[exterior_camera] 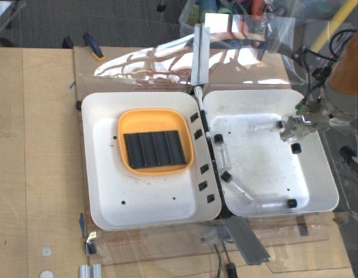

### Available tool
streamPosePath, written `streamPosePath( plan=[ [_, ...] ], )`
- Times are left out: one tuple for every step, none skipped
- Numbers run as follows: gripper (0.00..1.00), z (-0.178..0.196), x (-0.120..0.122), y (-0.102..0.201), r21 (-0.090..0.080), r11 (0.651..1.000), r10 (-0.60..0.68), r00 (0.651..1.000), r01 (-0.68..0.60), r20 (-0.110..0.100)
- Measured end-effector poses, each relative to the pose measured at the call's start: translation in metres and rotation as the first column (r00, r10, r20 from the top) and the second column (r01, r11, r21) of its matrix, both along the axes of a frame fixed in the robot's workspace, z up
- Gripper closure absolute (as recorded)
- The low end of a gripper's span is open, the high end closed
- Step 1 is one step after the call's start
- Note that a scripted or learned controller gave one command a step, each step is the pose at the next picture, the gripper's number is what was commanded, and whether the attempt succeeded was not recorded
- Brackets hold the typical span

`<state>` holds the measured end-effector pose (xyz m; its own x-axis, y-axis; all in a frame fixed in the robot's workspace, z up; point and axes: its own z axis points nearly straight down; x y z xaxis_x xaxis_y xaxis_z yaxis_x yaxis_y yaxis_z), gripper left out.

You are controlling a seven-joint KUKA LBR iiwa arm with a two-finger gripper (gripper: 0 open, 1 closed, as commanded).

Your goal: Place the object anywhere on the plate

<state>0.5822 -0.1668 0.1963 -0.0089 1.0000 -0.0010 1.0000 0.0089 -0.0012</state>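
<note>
bench (28, 155): tan wood, bears both bins, bare on the left side
left bin (103, 201): white, shallow; holds the plate, nothing else loose in it
right bin (318, 190): white, shallow, scuffed with dark specks; gripper sits over its upper right part
divider (203, 149): dark strip with black clips between the bins, which touch along it
clear tote (248, 4): top of view behind the bins, full of coloured items, too blurred to name
plate (154, 119): orange, rounded square, flat in the left bin's upper middle
object (154, 149): dark ribbed rectangular block, lying on the plate, overhanging its near rim slightly
arm (344, 80): enters from right, mostly cut off by frame edge
gripper (292, 127): small, pale, blurred; finger spread cannot be made out, nothing seen in it
</note>
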Motion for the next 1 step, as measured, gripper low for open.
streamPosePath(
  plan=[
    [1.00, 0.0220, 0.0340, 0.0191, -0.001, 0.987, 0.164, 0.987, -0.164, 0.004]
  ],
)
